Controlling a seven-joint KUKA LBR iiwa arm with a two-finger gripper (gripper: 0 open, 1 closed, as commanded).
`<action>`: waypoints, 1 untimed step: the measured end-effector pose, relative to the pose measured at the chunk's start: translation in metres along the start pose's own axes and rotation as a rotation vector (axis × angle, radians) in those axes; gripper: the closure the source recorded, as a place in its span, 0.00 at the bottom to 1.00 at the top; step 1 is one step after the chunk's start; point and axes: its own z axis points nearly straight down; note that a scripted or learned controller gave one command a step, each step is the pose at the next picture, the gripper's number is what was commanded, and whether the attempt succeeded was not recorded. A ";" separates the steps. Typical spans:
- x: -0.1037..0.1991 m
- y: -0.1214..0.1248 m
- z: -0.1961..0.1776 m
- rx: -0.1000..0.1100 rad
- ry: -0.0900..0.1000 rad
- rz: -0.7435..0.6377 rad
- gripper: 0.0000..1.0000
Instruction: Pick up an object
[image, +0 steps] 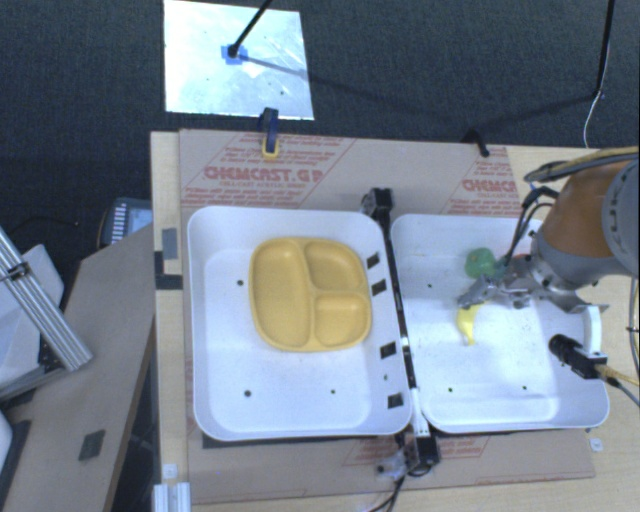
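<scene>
Right now my gripper (472, 297) hangs low in the right bin (520, 405), just above the yellow piece (467, 323); how my jaws stand, I cannot tell. I should centre over it before squeezing.

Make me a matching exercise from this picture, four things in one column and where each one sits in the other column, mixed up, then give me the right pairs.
Things:
1. yellow divided plate
2. green object
3. small yellow object
4. gripper

Places:
A. in the right bin, nearest the camera of the two small items
B. in the left bin
C. in the right bin, toward the far wall
D. over the right bin, between the two small items

Pairs: 1-B, 2-C, 3-A, 4-D
</scene>
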 end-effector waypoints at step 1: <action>-0.001 0.003 -0.016 -0.010 -0.005 -0.002 1.00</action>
